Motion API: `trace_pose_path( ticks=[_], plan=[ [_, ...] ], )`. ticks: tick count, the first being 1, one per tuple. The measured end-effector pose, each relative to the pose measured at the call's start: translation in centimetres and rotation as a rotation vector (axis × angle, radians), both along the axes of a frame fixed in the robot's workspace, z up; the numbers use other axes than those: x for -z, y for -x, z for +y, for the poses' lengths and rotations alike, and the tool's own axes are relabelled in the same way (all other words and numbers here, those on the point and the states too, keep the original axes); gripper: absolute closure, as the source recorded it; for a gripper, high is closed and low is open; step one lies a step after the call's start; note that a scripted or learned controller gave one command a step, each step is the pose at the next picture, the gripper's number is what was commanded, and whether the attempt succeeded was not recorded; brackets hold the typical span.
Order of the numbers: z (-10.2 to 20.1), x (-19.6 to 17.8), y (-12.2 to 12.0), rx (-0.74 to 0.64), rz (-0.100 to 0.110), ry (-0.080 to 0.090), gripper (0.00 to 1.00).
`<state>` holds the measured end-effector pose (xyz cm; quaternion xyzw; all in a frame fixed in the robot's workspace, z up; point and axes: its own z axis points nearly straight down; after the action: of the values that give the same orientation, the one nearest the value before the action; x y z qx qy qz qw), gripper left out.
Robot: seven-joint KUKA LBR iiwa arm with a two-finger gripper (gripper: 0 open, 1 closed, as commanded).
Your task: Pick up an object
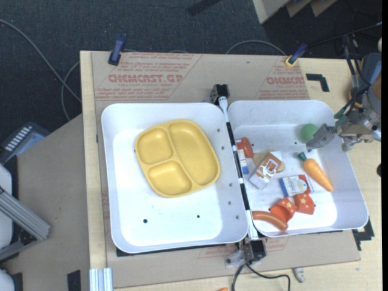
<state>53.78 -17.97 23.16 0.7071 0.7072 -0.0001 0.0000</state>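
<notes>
The right bin point(339, 214) holds several toy foods. An orange carrot point(317, 174) lies near its right side, with a green round piece point(310, 131) above it. A small carton point(265, 170) sits mid-bin, a blue and white packet point(294, 185) to its right, red pieces point(294, 206) and a red sausage point(268, 219) near the front wall. My gripper point(321, 138) hangs at the bin's right edge, just right of the green piece and above the carrot, with nothing seen between its fingers.
The left bin point(118, 162) holds a yellow three-compartment plate point(176, 157). An orange and white item point(244, 152) lies against the divider between the bins. Blue clamps point(117, 49) grip the cardboard base at the back corners.
</notes>
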Motion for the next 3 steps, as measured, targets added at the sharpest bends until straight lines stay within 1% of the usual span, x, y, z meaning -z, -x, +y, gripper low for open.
trace_pose_path(
  ticks=[1, 2, 3],
  plan=[
    [-3.7, 14.2, 1.1, 0.0, -0.005, 0.001, 0.0],
    [-3.8, 13.0, 0.9, 0.001, -0.012, 0.005, 1.0],
    [1.6, 14.4, -7.0, -0.002, -0.008, 0.001, 1.0]
  ],
)
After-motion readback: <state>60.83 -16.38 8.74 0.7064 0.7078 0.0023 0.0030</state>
